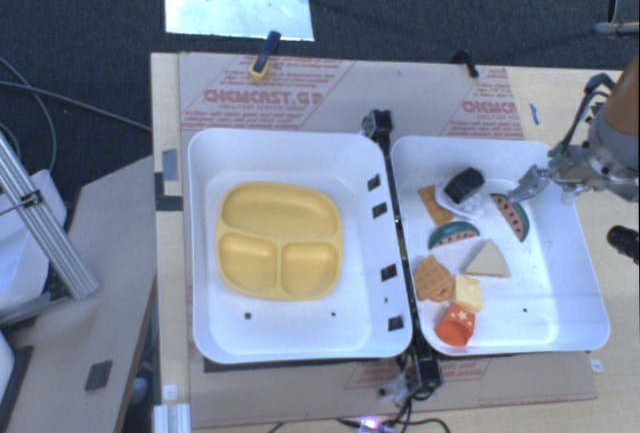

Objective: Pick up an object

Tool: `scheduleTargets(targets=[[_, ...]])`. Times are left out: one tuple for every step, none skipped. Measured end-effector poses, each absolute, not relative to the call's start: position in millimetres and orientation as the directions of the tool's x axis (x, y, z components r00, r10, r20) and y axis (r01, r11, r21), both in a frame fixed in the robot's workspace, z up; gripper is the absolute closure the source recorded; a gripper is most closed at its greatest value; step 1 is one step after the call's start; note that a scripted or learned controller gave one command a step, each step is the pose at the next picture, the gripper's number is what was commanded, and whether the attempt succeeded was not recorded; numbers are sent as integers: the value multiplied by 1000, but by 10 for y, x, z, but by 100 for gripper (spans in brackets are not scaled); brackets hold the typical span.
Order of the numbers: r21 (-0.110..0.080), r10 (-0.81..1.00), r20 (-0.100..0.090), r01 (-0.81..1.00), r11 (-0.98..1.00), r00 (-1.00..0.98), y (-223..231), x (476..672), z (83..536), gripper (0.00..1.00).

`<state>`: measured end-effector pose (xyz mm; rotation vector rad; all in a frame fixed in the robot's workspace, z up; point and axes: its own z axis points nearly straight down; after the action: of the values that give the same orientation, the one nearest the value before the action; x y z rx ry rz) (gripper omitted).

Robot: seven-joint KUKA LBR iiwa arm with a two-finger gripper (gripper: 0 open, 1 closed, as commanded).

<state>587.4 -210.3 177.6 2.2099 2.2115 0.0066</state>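
Red lettering on the cardboard sheet [300, 86] under the bins is legible in part, "CHEMCAST", repeated at an angle near the right bin's far edge. The left bin [215, 161] holds a yellow divided tray [280, 239], with bare white floor all around it. The right bin [570, 301] carries toy food crowded toward its left half: a black piece [463, 186], a watermelon slice [512, 217], a green-rimmed wedge [453, 234], a tan triangle [487, 261], a waffle [433, 278], a yellow block [468, 293] and a red piece [455, 325]. The right and near portions of that bin's floor stand open. The gripper [528, 185] sits over the right bin's far-right area, just beside the watermelon slice; whether it is released or clenched cannot be told, and nothing is seen in it.
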Motion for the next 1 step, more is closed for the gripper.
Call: scheduleTargets(targets=[[4, 1000, -2, 1000, 7, -7, -2052, 6339, 809, 0]])
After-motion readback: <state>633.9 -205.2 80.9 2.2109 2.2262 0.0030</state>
